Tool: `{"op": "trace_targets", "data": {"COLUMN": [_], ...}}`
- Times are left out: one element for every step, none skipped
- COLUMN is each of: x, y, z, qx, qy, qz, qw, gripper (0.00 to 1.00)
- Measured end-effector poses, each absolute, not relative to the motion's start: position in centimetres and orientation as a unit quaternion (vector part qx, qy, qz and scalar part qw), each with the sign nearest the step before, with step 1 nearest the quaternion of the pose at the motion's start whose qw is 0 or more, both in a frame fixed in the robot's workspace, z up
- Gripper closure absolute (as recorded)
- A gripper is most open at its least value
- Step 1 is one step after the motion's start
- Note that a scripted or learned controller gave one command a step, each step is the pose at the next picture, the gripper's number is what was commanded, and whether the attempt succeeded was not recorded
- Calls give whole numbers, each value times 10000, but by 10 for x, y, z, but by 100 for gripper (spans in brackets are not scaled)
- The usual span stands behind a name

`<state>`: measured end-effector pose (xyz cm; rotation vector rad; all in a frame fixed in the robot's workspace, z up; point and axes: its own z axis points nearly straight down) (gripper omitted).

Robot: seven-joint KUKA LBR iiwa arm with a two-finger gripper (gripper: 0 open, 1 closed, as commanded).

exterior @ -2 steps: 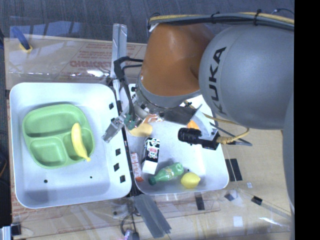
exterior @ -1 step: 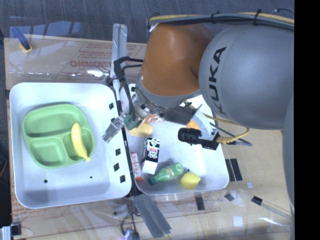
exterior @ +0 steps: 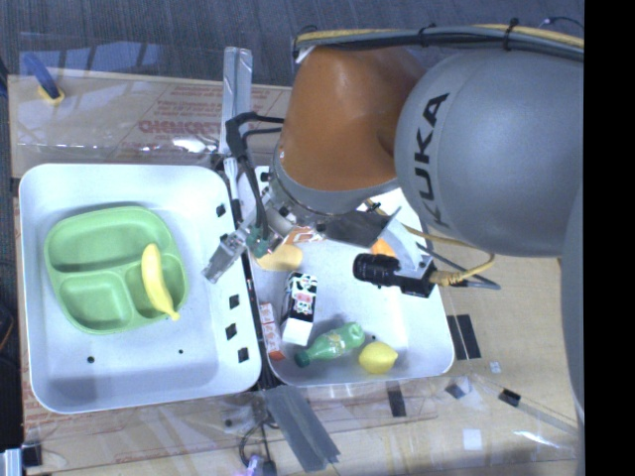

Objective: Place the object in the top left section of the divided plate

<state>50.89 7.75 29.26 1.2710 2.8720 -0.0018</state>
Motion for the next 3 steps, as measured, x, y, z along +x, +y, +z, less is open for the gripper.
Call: {"op": "trace_targets", "data": {"x": [509,509,509], "y": [78,78,78], "z": [293,293,293], "qx": [4047,4047,4047], "qy": [9144,9144,9144], "qz": [-6,-6,-6], "qw": [5,5,5], "gripper": [0,0,0]}}
